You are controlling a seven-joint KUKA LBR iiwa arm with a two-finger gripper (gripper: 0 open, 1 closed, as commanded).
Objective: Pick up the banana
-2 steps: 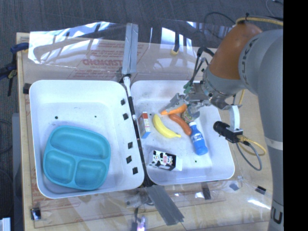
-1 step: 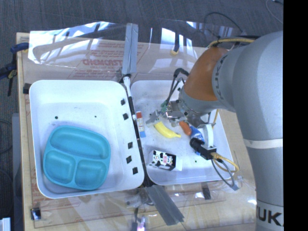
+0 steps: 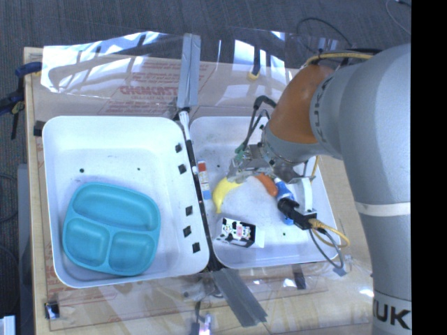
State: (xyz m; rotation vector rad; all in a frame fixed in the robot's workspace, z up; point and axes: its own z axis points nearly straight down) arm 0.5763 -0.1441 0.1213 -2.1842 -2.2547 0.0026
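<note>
The yellow banana (image 3: 223,191) lies in the right bin (image 3: 230,135), near its left wall, curving down and to the left. My gripper (image 3: 244,165) hangs just above and to the right of the banana's upper end, under the grey wrist with the orange band. The banana's upper tip reaches the gripper's lower edge; whether they touch is unclear.
An orange piece (image 3: 265,183) and a blue piece (image 3: 282,190) lie right of the banana, under the wrist. A small black-and-white box (image 3: 238,232) sits near the right bin's front. A blue divided plate (image 3: 110,227) rests in the left bin (image 3: 105,138). Cables trail at the right bin's right side.
</note>
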